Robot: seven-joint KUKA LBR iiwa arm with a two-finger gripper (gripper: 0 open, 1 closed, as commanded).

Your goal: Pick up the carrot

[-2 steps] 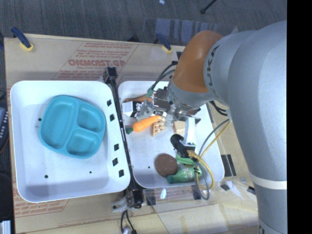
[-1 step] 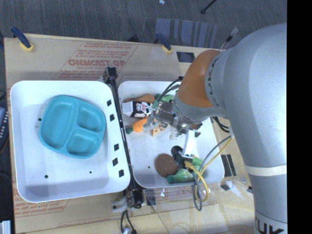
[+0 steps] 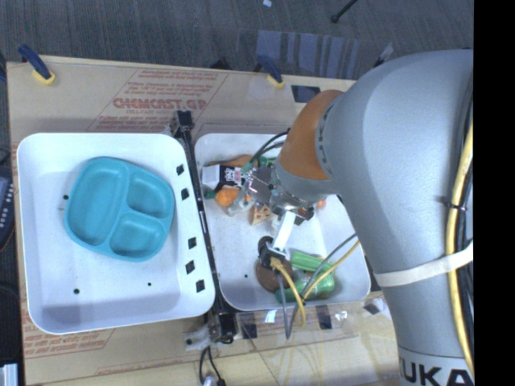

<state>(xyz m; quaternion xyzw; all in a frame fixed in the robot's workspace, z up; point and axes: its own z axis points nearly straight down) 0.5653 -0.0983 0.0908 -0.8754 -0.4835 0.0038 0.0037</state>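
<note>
Carrot [image 3: 228, 195] lies in right bin [image 3: 348, 257], near my gripper [image 3: 256, 185]; claw state I can't tell, arm [image 3: 402, 183] blocks it.

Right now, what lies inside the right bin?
In the right bin I see an orange piece, likely the carrot, some green items and a brown round piece. The arm covers the rest.

- Plate [image 3: 119, 207]: light blue
- Bins [image 3: 40, 215]: white
- Carrot [image 3: 226, 196]: orange
- Arm [image 3: 402, 159]: grey (orange band)
- Table [image 3: 161, 95]: tan, red lettering
- Cucumber-like pieces [image 3: 310, 261]: green
</note>
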